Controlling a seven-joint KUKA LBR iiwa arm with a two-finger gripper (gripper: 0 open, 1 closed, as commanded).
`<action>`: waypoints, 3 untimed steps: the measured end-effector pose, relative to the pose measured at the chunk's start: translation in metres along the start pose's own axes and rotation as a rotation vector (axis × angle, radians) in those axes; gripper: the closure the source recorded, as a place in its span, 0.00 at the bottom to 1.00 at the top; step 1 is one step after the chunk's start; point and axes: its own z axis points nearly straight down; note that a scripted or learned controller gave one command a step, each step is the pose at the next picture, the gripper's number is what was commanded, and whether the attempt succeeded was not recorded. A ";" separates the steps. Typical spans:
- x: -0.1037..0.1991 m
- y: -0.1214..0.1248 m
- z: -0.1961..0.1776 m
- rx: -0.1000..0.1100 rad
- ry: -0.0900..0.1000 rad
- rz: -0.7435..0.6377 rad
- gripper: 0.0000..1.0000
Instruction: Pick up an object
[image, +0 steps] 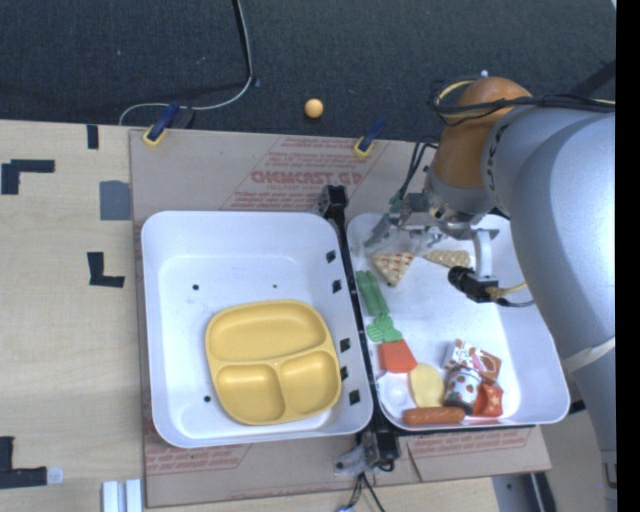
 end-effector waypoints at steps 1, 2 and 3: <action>-0.014 -0.004 0.020 0.014 0.006 0.003 0.00; -0.014 -0.004 0.009 0.014 0.006 0.001 1.00; 0.011 -0.046 -0.088 0.008 0.009 0.000 1.00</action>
